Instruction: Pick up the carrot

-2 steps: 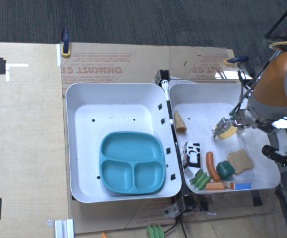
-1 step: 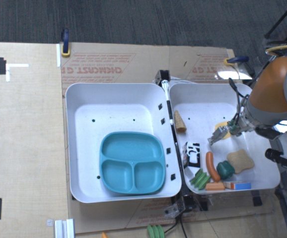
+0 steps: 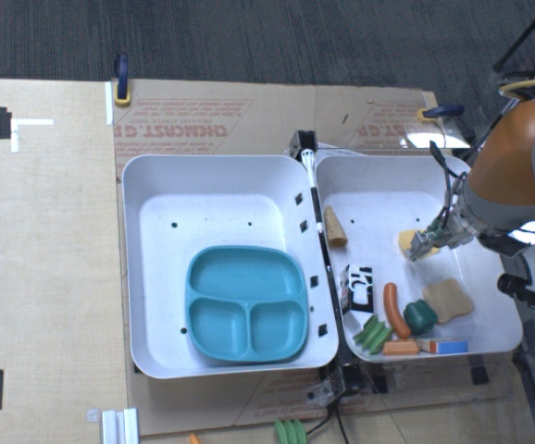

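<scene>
Reaching into the right shallow white bin (image 3: 490, 336), the end effector (image 3: 425, 244) hangs beside a small yellow item (image 3: 406, 241); its state I cannot tell. Nearer the front wall, the slim orange carrot (image 3: 396, 309) lies untouched beside a green round vegetable (image 3: 419, 316).

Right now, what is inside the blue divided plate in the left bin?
The blue divided plate shows three bare compartments with no food in them. The left bin's floor under the plate is covered, so whatever lies beneath cannot be seen.
</scene>
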Available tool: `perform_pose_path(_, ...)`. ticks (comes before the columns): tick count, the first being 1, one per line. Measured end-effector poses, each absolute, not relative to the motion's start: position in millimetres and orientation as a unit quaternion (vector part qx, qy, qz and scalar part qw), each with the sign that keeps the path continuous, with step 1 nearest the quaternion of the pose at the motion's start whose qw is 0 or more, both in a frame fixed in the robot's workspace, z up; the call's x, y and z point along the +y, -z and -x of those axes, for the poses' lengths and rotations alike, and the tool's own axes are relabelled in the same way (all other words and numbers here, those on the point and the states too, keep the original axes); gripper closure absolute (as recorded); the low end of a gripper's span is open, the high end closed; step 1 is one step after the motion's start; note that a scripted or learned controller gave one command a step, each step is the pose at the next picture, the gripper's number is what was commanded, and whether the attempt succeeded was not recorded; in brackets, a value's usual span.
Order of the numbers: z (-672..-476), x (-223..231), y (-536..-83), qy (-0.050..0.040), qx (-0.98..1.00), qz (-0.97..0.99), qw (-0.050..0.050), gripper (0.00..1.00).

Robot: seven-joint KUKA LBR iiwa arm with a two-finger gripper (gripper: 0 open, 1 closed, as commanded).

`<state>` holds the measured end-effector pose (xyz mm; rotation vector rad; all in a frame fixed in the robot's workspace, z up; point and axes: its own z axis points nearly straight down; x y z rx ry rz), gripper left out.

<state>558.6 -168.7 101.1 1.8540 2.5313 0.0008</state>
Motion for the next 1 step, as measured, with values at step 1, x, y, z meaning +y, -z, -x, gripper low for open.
perform_pose_path(1,-588.9,-27.2,-191.9,0.0001,0.820,-0.573,0.001,1.00)
